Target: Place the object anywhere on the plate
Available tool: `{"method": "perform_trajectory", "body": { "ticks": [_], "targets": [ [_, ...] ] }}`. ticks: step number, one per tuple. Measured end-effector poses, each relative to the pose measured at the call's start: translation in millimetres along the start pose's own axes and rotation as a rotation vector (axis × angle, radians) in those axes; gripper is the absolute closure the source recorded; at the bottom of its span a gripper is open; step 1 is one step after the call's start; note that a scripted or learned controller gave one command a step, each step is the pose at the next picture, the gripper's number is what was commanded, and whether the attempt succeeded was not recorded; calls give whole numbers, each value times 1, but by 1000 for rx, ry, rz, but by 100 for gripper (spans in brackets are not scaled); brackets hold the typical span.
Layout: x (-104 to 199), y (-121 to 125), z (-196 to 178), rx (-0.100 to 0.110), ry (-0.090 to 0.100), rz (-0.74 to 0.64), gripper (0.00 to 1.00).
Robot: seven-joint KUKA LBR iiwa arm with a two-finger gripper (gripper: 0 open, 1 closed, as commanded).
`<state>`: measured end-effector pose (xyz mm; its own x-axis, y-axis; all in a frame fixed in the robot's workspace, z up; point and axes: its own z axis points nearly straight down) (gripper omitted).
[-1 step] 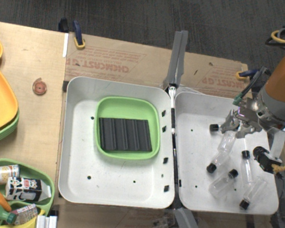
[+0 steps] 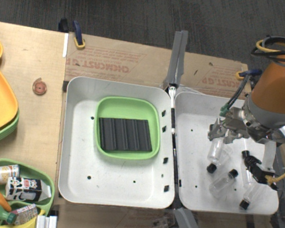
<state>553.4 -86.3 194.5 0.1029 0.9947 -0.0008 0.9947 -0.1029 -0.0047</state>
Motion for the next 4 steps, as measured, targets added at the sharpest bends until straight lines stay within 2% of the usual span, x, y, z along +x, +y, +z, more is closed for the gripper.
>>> {"method": "perform_trajectory", "body": {
  "ticks": [1,2,3,4],
  "targets": [
    [71,10,-11,-2,-1,-121,100],
    [98,-20,4,0,-1,-218,100],
    [98,-19,4,0,-1,-217,0],
    [64,63,4,-3,-2,-168,0]
  ]
}}
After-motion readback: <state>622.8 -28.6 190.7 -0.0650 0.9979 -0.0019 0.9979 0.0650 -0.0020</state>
